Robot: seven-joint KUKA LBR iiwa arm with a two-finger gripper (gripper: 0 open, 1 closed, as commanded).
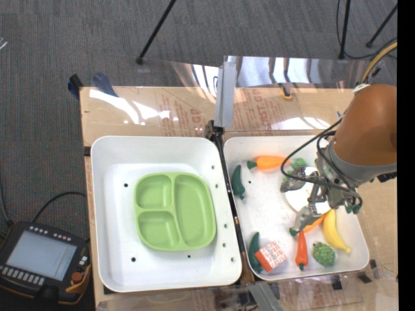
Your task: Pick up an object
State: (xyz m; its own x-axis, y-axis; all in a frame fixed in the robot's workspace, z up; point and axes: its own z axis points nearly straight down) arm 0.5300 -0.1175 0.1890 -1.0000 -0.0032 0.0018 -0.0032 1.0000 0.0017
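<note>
The right bin point(237, 149) holds several toy foods: an orange carrot point(268, 162), a dark green cucumber point(238, 181), a yellow banana point(335, 230), a green broccoli point(323, 253), a red pepper point(302, 249), a red-and-white box point(271, 255) and another dark green piece point(253, 243). My gripper point(296, 207) hangs over the bin's middle right, above a white disc point(297, 199). It is open, with one fingertip near the bin's centre and the other by a small orange piece point(316, 223). I see nothing between the fingers.
The left bin point(104, 173) carries a light green divided plate point(175, 210). A grey post point(224, 96) rises behind the seam between the bins. A teach pendant point(42, 258) lies on the floor at lower left.
</note>
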